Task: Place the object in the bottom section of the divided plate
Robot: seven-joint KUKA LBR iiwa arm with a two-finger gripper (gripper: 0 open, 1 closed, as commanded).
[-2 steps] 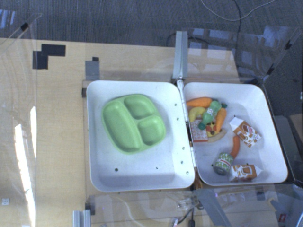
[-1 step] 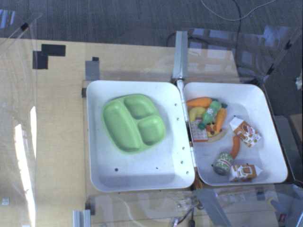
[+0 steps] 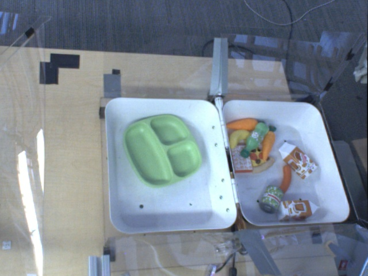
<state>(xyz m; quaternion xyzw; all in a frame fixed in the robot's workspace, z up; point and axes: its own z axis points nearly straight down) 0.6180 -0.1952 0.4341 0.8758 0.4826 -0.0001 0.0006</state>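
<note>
A green divided plate (image 3: 163, 149) lies in the left white bin (image 3: 167, 211), with one long section on its left and two smaller ones on its right. The right white bin (image 3: 322, 154) holds toy food: an orange carrot (image 3: 242, 124), a yellow piece (image 3: 238, 138), green pieces (image 3: 260, 132), a second orange carrot (image 3: 268, 144), a sandwich-like piece (image 3: 244, 161), a small carton (image 3: 298, 162), an orange sausage (image 3: 286, 178), a small can (image 3: 271, 199) and another carton (image 3: 296, 210).
A metal divider (image 3: 218, 68) runs behind the seam between the bins. Clear plastic panels stand at the left (image 3: 23, 125) and upper right (image 3: 322, 56). A cable (image 3: 276, 10) lies on the dark floor beyond the bench.
</note>
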